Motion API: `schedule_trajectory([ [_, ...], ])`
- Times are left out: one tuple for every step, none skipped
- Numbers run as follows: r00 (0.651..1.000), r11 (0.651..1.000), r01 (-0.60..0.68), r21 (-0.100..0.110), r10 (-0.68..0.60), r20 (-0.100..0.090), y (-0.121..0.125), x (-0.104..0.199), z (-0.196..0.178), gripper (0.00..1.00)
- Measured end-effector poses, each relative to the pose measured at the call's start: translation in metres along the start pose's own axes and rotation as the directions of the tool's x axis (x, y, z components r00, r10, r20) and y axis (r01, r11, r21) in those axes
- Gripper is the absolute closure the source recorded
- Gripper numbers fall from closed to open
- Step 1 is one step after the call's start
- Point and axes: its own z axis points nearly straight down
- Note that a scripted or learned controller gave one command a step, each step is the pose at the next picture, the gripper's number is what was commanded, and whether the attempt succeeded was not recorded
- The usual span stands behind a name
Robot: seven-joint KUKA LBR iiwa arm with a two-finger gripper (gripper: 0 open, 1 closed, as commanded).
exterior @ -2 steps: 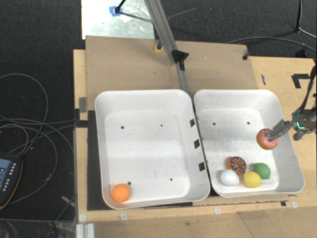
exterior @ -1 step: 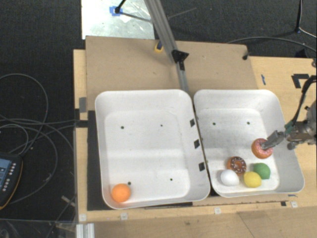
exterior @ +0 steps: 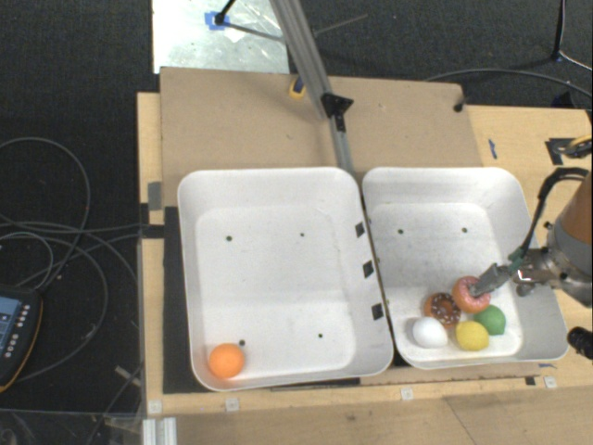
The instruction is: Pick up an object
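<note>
Grey arm [exterior: 574,258], orange band above wrist; black cable looping alongside; slim dark metal gripper [exterior: 489,279] fingers.

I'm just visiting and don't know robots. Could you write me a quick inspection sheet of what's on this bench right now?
Surface: bench bearing left bin and right bin, side by side.
Job's things: orange ball in left bin's near corner; pink donut, brown donut, white ball, yellow ball, green ball clustered in right bin.
Clutter: nothing seen.
Grippers: gripper at the pink donut; grasp unclear.
Cables: black cables on floor.
Surroundings: handheld device, tripod pole.
</note>
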Motion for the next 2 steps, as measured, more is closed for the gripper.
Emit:
schedule_trajectory([
  [1.0,1.0,0.004,-0.014,-0.004,0.006,0.004,0.0003,0.0293,0.0],
  [1.0,1.0,0.001,-0.012,-0.001,0.004,0.0037,0.0004,0.0213,1.0],
])
